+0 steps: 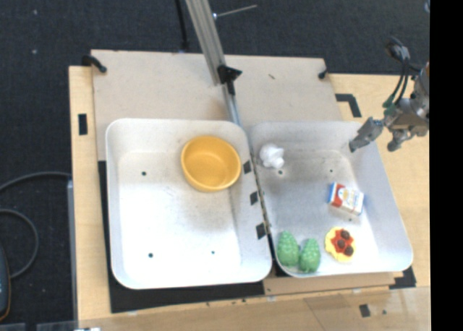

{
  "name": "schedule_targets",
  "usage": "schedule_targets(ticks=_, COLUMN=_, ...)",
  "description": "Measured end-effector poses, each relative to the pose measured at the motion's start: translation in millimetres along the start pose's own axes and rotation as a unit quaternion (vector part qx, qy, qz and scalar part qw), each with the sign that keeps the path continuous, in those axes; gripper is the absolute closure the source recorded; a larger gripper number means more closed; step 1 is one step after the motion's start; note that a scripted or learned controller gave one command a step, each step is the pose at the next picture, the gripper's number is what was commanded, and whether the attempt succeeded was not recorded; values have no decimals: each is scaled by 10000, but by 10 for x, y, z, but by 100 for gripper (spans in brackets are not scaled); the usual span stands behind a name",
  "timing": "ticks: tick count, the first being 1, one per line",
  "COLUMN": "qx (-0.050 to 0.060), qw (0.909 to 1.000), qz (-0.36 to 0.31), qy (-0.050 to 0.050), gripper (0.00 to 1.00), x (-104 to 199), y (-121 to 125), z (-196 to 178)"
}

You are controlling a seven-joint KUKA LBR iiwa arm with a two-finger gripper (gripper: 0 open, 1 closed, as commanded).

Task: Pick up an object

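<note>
Claw first: our two-finger gripper [382, 134] hangs at the right edge of the right-hand shallow white bin [383, 199], its two dark fingers splayed well apart with nothing between them. We judge the task barely begun: no object has been lifted, and every candidate lies on a bin floor.

Working from the near edge of the bench, we find a pair of bumpy green rounded pieces [298, 251] sitting side by side against the right bin's front rim, and just beside them a small yellow item with dark red and black spots [341, 243]. A little farther back lies a small white carton with red and blue print [345, 199], the object nearest our claw. Farther still, near the divide between the bins, sits a small white lumpy figure [272, 156]. In the left-hand shallow white bin [130, 199], a round yellow plastic bowl [210, 163] rests upright toward its far right corner.

What is left, as we see it, is everything: choosing a target, descending, closing and lifting.
</note>
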State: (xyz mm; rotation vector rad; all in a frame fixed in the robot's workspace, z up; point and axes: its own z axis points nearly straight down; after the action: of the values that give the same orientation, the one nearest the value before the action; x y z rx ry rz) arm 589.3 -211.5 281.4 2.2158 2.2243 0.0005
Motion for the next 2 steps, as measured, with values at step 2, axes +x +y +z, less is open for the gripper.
schedule_targets(ticks=2, qx=30, qw=10000, qz=24, qy=-5, gripper=0, x=-106, y=-25, z=582)
